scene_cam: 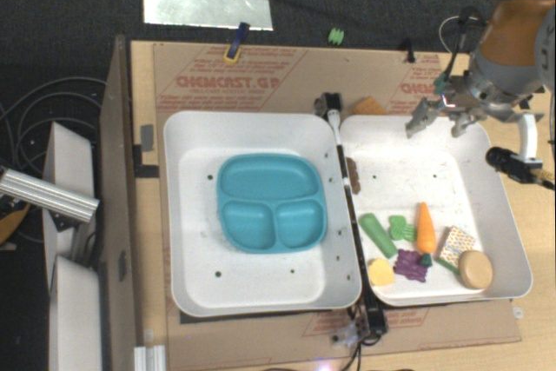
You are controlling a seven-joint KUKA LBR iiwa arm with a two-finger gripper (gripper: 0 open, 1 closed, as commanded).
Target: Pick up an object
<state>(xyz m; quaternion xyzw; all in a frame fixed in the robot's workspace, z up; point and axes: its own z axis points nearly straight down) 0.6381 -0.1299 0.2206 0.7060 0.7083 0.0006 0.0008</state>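
The claw [441, 119] hovers over the far rim of the right shallow white plastic bin [512, 269], its two grey fingers spread apart with nothing between them. The toy foods lie well apart from it, grouped in the near part of this bin: a long orange plastic carrot [425, 227], whose long axis runs roughly away from the camera, a green stick-shaped piece [377, 235], a purple bunch of grapes [412, 264], a yellow piece [380, 273] and a round tan bread-like piece [475, 268] (it may be a cookie). The carrot is probably the nearest target, but its neighbours touch it closely. The left white bin [195, 287] carries a turquoise divided plastic tray [271, 202].
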